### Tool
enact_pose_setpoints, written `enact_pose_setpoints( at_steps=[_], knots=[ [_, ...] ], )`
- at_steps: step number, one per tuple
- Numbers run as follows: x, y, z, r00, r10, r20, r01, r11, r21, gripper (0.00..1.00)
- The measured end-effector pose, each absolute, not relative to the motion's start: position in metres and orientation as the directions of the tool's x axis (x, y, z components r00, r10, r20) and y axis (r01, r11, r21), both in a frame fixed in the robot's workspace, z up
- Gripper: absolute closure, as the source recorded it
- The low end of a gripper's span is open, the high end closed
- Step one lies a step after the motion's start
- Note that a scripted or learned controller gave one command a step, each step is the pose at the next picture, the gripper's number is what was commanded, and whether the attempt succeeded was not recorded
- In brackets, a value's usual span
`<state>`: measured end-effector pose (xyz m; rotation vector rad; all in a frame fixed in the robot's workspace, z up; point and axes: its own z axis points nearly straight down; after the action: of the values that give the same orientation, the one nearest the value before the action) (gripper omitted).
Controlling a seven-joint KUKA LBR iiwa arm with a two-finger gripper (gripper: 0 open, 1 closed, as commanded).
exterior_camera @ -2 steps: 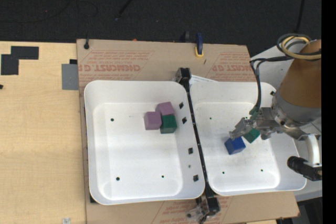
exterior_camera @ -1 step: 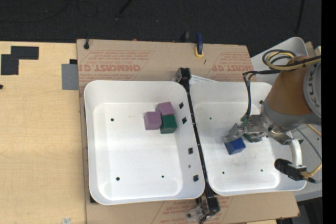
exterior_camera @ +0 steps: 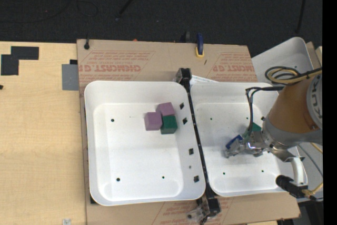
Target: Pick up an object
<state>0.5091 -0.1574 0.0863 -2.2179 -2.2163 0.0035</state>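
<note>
**Arm down in the right bin, blocks over in the left one**

Bench first, going big to small. Cardboard sheet sits under both bins. Arm comes in from the right, orange band showing, bent down over the right bin. The pincer hangs low near that bin's floor. Can't tell whether it's spread or pressed together, too much clutter at the tip. There's a blue bit right at it and a small green bit just up and right of it, against the wrist; could be a block or part of the hardware, I honestly can't say.

Left bin is well off to the pincer's left, past the divider. Three blocks bunch together there: a purple block, another purple one touching it behind, and a green block snug against both.
</note>
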Motion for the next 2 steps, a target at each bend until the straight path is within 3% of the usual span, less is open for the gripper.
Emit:
enact_pose_setpoints(
  at_steps=[1,2],
  knots=[
    [0.5603,-0.1862,0.088,-0.004,1.0,-0.001,1.0,0.004,0.001,0.0],
    [0.5575,-0.1865,0.0973,0.002,1.0,0.002,1.0,-0.002,-0.004,1.0]
  ],
)
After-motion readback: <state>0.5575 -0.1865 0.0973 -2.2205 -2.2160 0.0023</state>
